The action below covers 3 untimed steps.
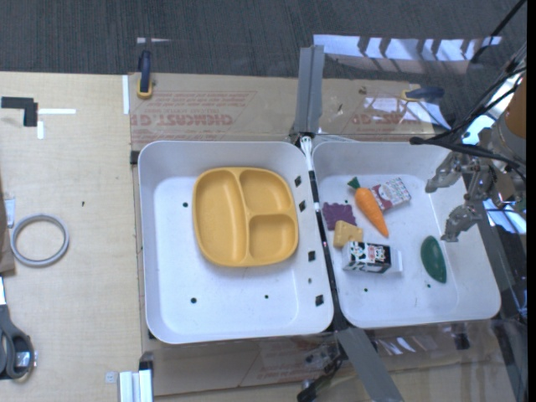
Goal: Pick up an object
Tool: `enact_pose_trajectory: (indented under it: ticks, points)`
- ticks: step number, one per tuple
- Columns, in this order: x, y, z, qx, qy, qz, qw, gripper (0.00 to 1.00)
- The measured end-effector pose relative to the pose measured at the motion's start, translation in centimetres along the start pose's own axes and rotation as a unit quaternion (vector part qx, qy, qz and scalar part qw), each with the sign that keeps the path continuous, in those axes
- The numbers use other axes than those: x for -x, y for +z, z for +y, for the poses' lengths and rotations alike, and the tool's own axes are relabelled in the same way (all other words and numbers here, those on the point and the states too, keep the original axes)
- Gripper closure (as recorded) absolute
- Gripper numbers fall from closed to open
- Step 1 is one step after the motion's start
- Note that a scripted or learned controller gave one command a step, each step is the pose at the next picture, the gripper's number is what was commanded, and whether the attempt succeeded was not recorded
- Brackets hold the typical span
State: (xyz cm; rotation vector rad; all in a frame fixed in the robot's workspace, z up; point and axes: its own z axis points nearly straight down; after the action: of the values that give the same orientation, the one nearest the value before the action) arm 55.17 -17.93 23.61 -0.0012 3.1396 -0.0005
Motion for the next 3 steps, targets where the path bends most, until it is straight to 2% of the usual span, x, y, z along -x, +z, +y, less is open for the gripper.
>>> enact_pose_trajectory:
  ticks: [1, 2, 3]
  points:
    - [3.3, 9.9, 0.3, 0.0, 0.16, 0.0, 0.9871, 0.0]
    - [8.3, 14.4, 6.2, 0.0, 0.3, -0.001, 0.9539, 0.0]
    - [8.4, 13.4, 6.2, -0.001, 0.298, -0.003, 0.9544, 1.0]
